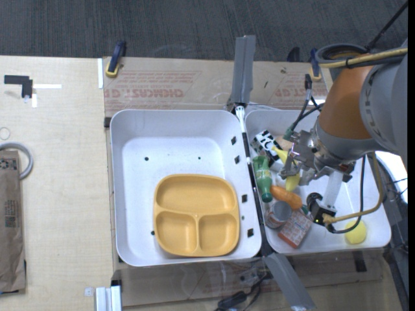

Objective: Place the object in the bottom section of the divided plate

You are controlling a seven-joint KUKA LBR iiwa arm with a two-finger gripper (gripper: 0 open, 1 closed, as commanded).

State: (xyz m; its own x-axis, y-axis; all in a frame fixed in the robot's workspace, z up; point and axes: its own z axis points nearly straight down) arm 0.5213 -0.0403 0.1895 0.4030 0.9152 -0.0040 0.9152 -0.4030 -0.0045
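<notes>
On the far left of the wooden bench top [52,173], a brown paper bag [11,225] lies flat at the edge, with a grey ring [23,157] just above it and a small black bracket [18,83] farther up. A blue-and-yellow clamp [117,58] grips the cardboard sheet [168,83] that lies behind the bins. The left shallow white plastic bin [130,173] holds one thing: a yellow-orange divided plastic plate [196,214], set toward the near right corner, with one wide section at the far side and two smaller sections side by side at the near side; all three sections are bare. A grey divider bar [243,70] rises between the two bins. The right shallow white plastic bin [376,232] is crowded along its left side: a black-and-white patterned object [264,141] at the far end, a green bottle [262,177] lying lengthwise beside the wall, an orange carrot-shaped toy [286,197] across its lower end, a small grey cup [280,212] and a red-and-white printed packet [295,229] nearest the camera. A yellow ball-like object [356,234] sits apart near the right corner. The grey arm with its orange band [347,102] reaches down over this bin, and the two-finger gripper [293,167] is low among the clutter, just above the carrot toy and touching or nearly touching a yellow item [292,182]; whether it is released or clenched cannot be told, nor which object is the one to be moved.
</notes>
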